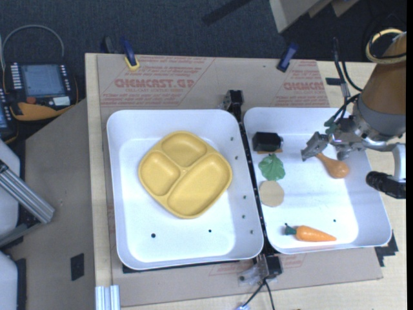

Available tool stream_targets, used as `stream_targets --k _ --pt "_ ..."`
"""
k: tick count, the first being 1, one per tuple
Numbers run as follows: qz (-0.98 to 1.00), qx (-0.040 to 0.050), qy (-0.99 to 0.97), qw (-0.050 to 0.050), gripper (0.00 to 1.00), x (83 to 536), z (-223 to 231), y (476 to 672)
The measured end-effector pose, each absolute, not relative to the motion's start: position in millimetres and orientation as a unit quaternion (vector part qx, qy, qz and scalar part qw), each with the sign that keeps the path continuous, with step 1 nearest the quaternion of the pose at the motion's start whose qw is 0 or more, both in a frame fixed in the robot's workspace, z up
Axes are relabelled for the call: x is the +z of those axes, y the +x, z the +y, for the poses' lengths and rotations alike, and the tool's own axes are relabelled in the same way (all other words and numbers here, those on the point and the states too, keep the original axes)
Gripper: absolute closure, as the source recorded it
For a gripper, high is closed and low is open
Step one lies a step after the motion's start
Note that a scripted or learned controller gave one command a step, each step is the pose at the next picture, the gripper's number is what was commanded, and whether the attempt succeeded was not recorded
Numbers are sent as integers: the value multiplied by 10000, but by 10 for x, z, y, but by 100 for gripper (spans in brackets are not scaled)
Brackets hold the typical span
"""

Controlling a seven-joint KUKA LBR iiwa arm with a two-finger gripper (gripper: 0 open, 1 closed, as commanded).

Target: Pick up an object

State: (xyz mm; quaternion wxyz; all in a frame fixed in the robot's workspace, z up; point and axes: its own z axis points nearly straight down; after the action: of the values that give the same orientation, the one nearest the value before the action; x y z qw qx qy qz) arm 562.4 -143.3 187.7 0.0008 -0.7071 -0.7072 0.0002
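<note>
Gripper (pixel 321 148) over right bin (pixel 361 237), jaws spread, nothing btwn. Tan drumstick-like toy (pixel 334 166) at its 4 o'clock; center over it, then descend.

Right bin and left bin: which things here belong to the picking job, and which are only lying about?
For the job:
end effector
carrot
green leaf
beige disc
black block
tan pear-shaped piece

Lying about:
yellow divided plate
handheld pendant
</note>
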Motion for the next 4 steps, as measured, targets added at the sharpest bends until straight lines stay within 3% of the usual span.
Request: stream_targets --k 2,3,4 --pt "-7068 18 -7074 35 0 883 -1488 5569" --pt "-7067 -1 -7075 -4 100 1024 -1494 5589" --pt "-7071 -11 -7071 -27 100 1451 -1508 5601"
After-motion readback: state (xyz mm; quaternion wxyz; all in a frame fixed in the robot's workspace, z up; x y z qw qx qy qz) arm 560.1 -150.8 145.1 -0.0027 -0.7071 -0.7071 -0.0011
